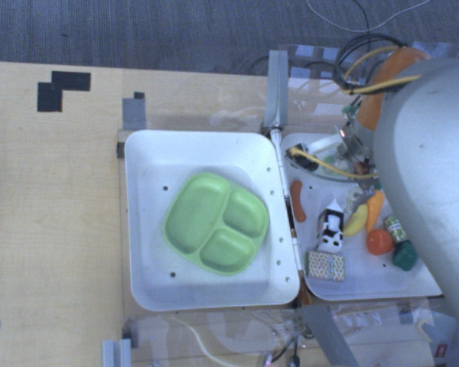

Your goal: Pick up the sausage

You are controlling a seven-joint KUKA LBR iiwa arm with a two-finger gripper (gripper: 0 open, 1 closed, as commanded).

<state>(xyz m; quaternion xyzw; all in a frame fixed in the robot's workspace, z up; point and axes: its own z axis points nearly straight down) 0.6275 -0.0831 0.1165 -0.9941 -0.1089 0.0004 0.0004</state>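
Sausage (pixel 298 200) lying in the right bin (pixel 432 285), hard against its left wall, long axis running near to far; farther back and to the right, claw (pixel 357 153) above clutter, grip state impossible to tell.

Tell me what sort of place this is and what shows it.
Probably a robotics lab's pick-and-place test bench. A wooden bench bears two shallow white bins, one holding a green divided plate, the other toy food such as a sausage and a carrot, with a grey robot arm over them.
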